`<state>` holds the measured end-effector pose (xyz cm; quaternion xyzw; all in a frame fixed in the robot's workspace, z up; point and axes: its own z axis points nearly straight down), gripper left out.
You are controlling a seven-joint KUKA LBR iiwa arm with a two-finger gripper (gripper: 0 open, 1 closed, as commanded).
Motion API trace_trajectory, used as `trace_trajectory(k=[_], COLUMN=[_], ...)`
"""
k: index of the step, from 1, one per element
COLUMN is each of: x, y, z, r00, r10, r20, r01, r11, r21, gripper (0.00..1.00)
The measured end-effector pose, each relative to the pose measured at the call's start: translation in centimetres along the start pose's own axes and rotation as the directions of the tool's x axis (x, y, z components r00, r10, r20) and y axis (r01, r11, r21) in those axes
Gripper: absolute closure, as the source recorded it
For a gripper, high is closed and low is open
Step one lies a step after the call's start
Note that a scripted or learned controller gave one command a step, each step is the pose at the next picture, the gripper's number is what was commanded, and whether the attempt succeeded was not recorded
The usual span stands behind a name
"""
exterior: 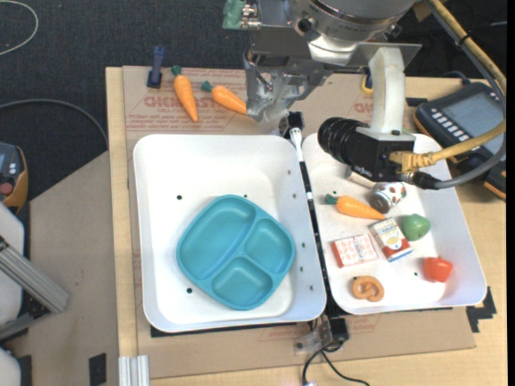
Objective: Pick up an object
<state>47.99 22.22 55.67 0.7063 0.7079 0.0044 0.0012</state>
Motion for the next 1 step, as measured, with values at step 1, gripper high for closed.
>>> trace_trajectory(k=[1], x=[0.07], y=[0.03], z=[-1.06], r00=[1.0], r10=[-0.001], r20=[-0.001], r01=[0.001], r11=[1.0], r21=[-0.003], gripper=[1.0])
